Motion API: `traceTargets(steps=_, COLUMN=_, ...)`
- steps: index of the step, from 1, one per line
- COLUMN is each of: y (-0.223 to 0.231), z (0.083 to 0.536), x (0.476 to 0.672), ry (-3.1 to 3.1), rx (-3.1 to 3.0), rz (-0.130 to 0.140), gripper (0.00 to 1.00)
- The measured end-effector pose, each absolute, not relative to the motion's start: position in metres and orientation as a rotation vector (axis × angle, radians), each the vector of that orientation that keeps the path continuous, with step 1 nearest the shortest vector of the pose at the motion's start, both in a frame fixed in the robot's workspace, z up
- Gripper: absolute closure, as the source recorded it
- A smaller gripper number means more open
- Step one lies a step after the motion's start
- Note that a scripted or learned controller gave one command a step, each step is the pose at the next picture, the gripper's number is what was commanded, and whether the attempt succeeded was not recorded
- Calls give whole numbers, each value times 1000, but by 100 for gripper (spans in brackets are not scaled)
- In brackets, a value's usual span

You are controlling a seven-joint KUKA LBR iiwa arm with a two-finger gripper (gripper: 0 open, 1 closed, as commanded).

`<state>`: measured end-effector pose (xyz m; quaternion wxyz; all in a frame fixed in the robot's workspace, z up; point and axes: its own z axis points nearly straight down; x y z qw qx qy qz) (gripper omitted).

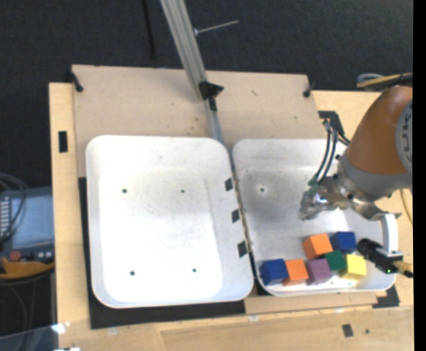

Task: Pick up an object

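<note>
The left bin lies bare; the right bin holds a cluster of cubes at its five o'clock corner, from blue cube across to yellow cube. The gripper hovers at the cluster's eleven o'clock, gripping nothing visible, its opening unclear. This looks like the approach step: next it must come down over one cube, perhaps the orange cube.

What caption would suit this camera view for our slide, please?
KUKA arm's hand hovers in the right bin above a cluster of coloured blocks at its near edge.
</note>
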<state>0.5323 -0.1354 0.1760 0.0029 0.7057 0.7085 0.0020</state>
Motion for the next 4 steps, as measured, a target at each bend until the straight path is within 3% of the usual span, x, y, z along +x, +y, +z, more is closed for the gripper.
traceTargets(steps=1, y=-136, z=230, x=535, ry=2222, rx=2211, rz=7, gripper=100)
traceTargets(steps=3, y=-26, z=217, x=542, ry=2230, rx=2214, rz=1, gripper=100)
traceTargets(steps=4, y=24, z=223, x=534, ry=2234, rx=2215, rz=1, gripper=100)
